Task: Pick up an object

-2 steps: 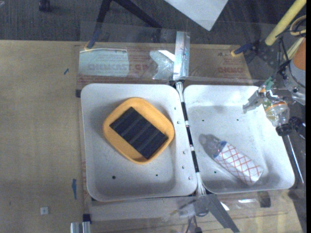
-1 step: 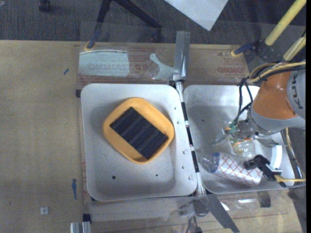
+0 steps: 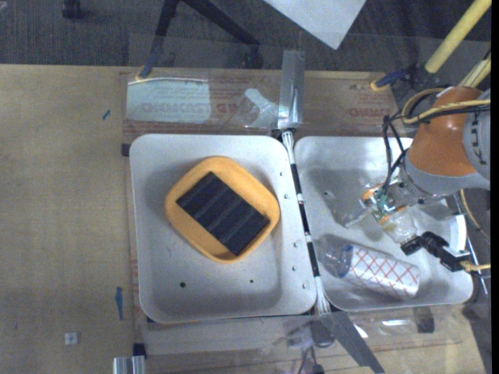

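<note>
Grey-and-orange arm point(image 3: 448, 142) hangs over the right bin point(image 3: 312, 158), gripper point(image 3: 387, 202) down among its clutter; I cannot tell its state. I judge the reach under way, with a sure grasp and lift due next. One cross-hatched tube point(image 3: 378, 269) lies near; one yellow block point(image 3: 222, 209) fills the left bin point(image 3: 148, 287).

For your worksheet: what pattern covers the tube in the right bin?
Red crisscross lines on white, camera view.

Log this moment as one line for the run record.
arm: over right bin | gripper: low in bin, grasp unclear | white tube with red lattice: lying in right bin | yellow pad with dark panel: left bin
</note>
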You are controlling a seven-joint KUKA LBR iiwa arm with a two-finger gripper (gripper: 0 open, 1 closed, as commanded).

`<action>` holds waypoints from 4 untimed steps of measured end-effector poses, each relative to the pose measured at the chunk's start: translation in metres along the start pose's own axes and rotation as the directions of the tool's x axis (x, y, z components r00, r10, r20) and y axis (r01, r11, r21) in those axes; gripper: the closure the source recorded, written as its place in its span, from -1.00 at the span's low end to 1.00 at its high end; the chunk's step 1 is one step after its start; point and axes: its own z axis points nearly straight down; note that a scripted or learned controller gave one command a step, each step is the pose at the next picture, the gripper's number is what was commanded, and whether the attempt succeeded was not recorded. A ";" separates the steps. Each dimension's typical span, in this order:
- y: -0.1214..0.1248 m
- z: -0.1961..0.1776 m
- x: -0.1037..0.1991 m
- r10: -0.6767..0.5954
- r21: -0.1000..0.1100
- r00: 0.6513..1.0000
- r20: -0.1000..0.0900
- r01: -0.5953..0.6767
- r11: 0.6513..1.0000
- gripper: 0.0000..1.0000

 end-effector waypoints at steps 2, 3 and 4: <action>0.053 0.002 -0.049 -0.264 0.001 0.965 0.002 0.264 0.965 -1.00; 0.055 -0.009 -0.050 -0.263 -0.003 0.965 0.007 0.263 0.965 1.00; 0.092 -0.111 -0.030 -0.429 0.002 0.903 0.001 0.429 0.903 1.00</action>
